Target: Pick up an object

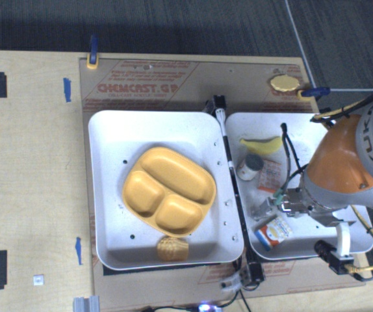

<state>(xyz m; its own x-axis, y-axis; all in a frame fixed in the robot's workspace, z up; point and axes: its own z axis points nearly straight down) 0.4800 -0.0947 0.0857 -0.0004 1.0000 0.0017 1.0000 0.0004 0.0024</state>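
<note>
The pale wood-grain bench carries black square markings and small blue tape strips. The left bin, smooth white plastic with rounded corners, holds a glossy yellow tray moulded into three soft compartments; a small tan ribbed, rounded piece lies just below it against the near wall. In the right bin, a yellow banana-shaped piece sits near the far wall, a small grey-capped bottle below it, and a flat printed packet toward the near edge. The claw hangs low among this clutter; whether it grips anything, I cannot tell.
</note>
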